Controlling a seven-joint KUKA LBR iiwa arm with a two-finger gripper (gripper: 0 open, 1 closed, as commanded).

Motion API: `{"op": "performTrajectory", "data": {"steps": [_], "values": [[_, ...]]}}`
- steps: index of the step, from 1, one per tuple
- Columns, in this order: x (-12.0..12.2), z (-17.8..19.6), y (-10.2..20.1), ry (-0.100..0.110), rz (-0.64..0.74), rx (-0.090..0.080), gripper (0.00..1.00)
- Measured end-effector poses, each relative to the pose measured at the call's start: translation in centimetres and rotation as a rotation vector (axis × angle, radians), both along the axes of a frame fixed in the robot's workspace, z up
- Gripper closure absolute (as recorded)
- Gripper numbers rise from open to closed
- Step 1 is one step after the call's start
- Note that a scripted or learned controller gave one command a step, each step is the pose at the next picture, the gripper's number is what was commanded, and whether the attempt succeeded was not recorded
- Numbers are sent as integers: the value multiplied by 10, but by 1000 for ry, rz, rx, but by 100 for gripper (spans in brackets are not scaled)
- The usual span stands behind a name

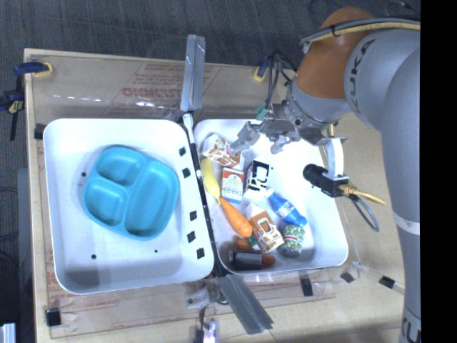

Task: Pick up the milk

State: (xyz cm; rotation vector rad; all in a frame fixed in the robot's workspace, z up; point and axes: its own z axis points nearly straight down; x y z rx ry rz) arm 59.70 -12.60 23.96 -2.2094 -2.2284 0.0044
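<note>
Nearest, at the right white plastic bin's (335, 245) front wall, a dark sausage-shaped item (250, 260) lies partly hidden; its label is unreadable. Behind it sit an orange carrot (236, 219), a blue bottle (288, 211) and a yellow banana (210, 179). The small red-and-white milk carton (231, 185) stands mid-bin beside the banana, print too small to read. Farther back, the grey jaws (265, 136) hang apart, holding nothing

The grey arm (371, 70) reaches in from the right, its hand (265, 136) lowered, fingers spread apart.
</note>
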Motion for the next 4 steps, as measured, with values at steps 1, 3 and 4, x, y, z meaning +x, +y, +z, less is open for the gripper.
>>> {"op": "performTrajectory", "data": {"steps": [1,3,4], "values": [[15,-125,-27,-27,-32,-6,0],[-60,-132,-77,-42,-161,-11,0],[-105,-132,-71,-49,-337,-10,0]]}}
